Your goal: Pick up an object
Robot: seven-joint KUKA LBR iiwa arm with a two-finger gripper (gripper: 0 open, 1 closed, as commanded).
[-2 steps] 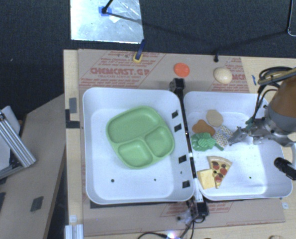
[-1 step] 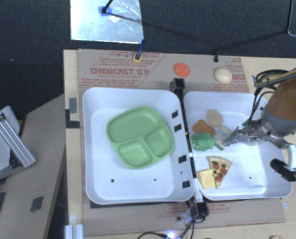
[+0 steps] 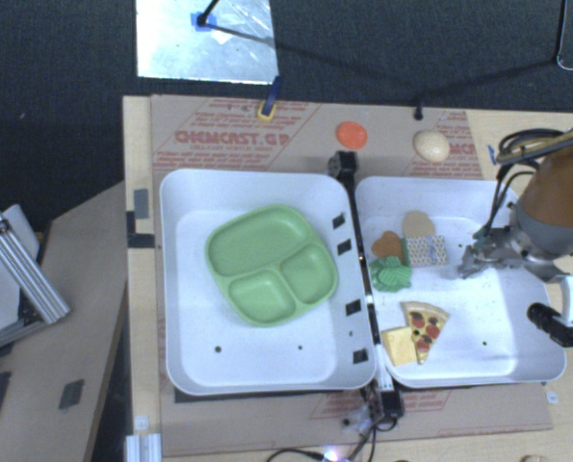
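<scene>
In the right bin (image 3: 517, 359): five toy food pieces, all toward its left edge; one pizza slice (image 3: 425, 325) beside one yellow cheese wedge (image 3: 398, 346) near the front-left corner; one green leafy piece (image 3: 394, 275) against the left wall; one brown piece (image 3: 387, 244) just behind it; one tan piece (image 3: 419, 224) further back, touching one patterned grey block (image 3: 427, 250). Gripper (image 3: 477, 261) low over the same bin, toward its right edge, apart from the block; nothing seen between its fingers; whether spread or closed, cannot tell. In the left bin (image 3: 185, 354): one green divided plate (image 3: 271, 263), three compartments, roughly centred. Behind the bins, on cardboard (image 3: 228, 135) printed "CHEMCAST GP": one orange disc (image 3: 351, 136), one cream egg-shaped thing (image 3: 431, 145).
</scene>
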